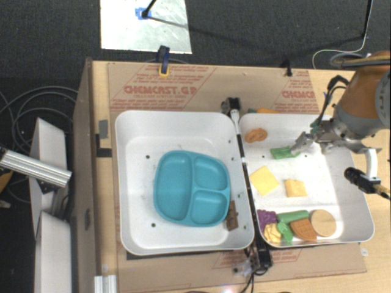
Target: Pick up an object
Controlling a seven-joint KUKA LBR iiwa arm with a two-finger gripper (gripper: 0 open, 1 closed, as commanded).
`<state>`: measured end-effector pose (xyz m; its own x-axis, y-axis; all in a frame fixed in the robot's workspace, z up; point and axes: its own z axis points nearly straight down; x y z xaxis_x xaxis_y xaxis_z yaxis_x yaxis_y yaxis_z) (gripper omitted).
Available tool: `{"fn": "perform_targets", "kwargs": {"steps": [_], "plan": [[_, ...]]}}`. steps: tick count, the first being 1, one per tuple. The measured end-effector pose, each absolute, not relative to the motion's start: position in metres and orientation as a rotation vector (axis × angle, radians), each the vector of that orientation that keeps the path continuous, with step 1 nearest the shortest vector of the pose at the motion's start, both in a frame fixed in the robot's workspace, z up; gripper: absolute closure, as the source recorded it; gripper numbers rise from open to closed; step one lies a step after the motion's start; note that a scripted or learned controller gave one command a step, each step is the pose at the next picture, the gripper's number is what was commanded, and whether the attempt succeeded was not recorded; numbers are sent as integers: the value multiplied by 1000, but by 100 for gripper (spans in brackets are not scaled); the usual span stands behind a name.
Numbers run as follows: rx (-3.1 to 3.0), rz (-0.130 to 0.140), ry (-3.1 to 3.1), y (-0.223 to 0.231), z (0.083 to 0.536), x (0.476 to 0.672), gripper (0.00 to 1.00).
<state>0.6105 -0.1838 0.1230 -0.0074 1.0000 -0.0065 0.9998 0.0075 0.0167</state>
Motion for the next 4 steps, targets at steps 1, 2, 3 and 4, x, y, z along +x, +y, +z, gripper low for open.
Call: {"fn": "perform_targets", "kwargs": {"steps": [1, 2, 3, 4], "plan": [[2208, 6, 2227, -140, 86, 642, 0], [2209, 12, 2218, -115, 90, 614, 0], [2224, -4, 2225, -108, 84, 549, 0], [2211, -5, 2235, -130, 86, 672, 0]]}}
